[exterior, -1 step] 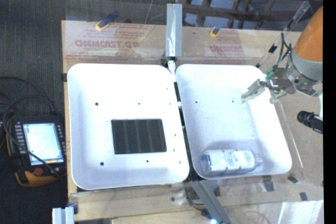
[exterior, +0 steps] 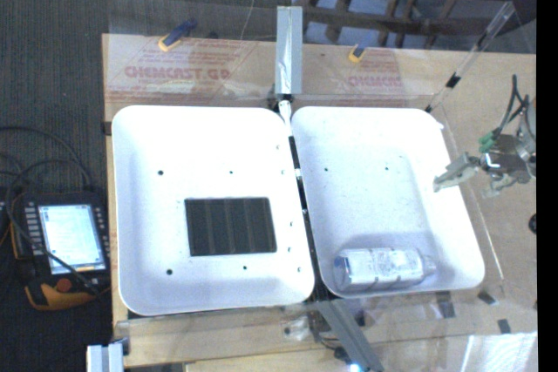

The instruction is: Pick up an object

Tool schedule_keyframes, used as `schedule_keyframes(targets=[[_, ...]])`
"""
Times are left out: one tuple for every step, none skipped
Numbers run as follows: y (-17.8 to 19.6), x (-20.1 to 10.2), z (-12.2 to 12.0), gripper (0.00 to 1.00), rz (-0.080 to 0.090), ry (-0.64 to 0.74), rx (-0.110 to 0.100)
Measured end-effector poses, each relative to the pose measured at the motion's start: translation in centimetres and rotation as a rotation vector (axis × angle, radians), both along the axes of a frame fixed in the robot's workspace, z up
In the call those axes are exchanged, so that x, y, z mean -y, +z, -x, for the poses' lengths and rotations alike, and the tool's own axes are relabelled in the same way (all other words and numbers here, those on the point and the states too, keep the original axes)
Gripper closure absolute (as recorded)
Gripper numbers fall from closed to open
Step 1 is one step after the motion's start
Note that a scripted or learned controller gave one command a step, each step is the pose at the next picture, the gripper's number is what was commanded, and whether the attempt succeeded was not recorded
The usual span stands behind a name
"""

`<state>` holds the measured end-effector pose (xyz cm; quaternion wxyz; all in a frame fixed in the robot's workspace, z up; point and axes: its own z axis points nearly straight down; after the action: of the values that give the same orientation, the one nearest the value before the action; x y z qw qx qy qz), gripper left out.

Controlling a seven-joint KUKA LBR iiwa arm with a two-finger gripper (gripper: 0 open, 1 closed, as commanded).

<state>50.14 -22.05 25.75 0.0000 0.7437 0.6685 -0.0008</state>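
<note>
A wooden bench on dark carpet bears two white bins. A bottle lies at the right bin's near wall; a dark slab lies in the left bin. The gripper hangs over the right bin's right rim.

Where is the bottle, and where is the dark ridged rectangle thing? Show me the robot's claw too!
bottle (exterior: 384, 267), camera view, middle of its clear body.
dark ridged rectangle (exterior: 230, 226), camera view, its centre.
gripper (exterior: 455, 173), camera view, at its tip by the right bin's edge.
</note>
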Motion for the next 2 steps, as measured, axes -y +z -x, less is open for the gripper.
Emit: schedule_keyframes(targets=[[-0.9, -2.5, 1.7, 0.00, 0.000, -0.547, -0.002], [-3.7, -1.1, 1.8, 0.00, 0.000, -0.796, -0.004]])
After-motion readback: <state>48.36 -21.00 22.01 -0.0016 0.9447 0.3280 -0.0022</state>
